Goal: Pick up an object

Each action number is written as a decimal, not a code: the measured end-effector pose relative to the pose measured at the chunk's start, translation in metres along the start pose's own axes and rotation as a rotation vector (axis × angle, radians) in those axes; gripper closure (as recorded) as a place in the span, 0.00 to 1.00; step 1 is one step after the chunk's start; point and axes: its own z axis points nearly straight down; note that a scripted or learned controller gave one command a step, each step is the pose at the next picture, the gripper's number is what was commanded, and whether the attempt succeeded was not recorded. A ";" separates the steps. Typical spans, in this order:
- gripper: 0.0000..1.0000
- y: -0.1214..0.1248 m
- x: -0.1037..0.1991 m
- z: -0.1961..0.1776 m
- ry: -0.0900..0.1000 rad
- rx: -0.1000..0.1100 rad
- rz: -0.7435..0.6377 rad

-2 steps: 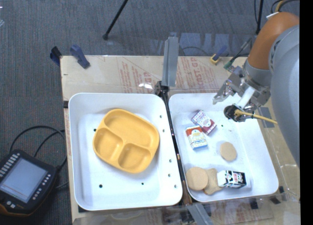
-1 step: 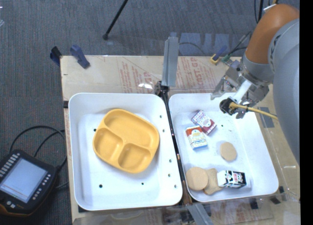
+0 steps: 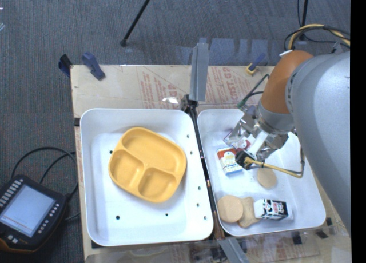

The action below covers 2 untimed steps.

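- The gripper point(image 3: 241, 140) hangs low in the far part of the right white bin point(image 3: 313, 202), just beside the far edge of a small red, white and blue cardboard carton point(image 3: 229, 161). I cannot tell if the gripper is open or closed, and I see nothing in its hold.
- This carton seems to be the thing to pick. It lies flat at the left side of the bin, near the wall between the bins.
- To do the step well, I think the gripper must come a little nearer and to the left, centre over the carton, and close across its narrow sides.
- The risk is that the thin carton slips away, or that the gripper touches the wall.
- A single round tan disc point(image 3: 266, 177) lies just to the right. Two more tan discs point(image 3: 231, 208) and a small black and white carton point(image 3: 270, 208) lie nearer, well apart from the gripper.
- A yellow plastic divided plate point(image 3: 147, 163) rests in the left white bin point(image 3: 87, 170).
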 end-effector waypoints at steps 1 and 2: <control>0.00 0.049 -0.041 -0.181 0.002 -0.006 -0.214; 0.00 0.048 -0.005 -0.042 0.001 -0.003 -0.266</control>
